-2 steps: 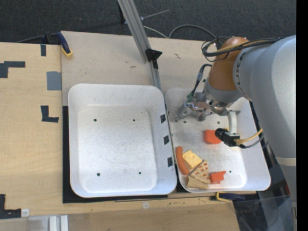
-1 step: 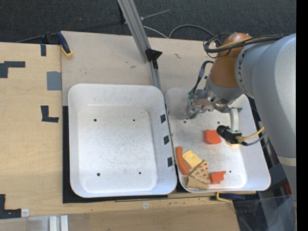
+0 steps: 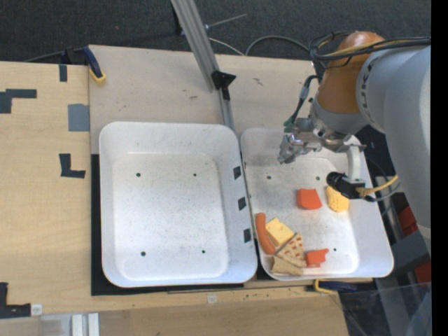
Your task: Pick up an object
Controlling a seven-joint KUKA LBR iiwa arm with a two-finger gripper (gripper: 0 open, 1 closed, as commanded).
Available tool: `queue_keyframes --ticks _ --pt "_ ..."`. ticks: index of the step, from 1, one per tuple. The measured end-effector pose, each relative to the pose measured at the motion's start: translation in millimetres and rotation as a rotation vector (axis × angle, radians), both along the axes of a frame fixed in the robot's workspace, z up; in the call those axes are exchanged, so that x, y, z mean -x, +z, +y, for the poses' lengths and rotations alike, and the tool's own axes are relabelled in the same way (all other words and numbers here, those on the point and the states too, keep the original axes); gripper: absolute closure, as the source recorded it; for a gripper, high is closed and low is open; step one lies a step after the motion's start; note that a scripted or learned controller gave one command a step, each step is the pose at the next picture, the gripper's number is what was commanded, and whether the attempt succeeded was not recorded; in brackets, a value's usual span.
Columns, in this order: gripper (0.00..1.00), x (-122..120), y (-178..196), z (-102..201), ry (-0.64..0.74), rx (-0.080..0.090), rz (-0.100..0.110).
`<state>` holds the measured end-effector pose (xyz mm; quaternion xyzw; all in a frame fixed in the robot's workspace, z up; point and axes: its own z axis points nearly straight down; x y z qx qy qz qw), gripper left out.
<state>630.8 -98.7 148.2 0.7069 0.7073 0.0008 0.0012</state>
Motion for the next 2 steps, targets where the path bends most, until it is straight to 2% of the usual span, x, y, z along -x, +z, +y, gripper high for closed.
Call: queue_keyframes --ticks 1,2 --pt "1.00 3 60 -7 0.000 0.001 -0.002" --pt "1.00 4 109 3 0.002 0.000 -0.001"
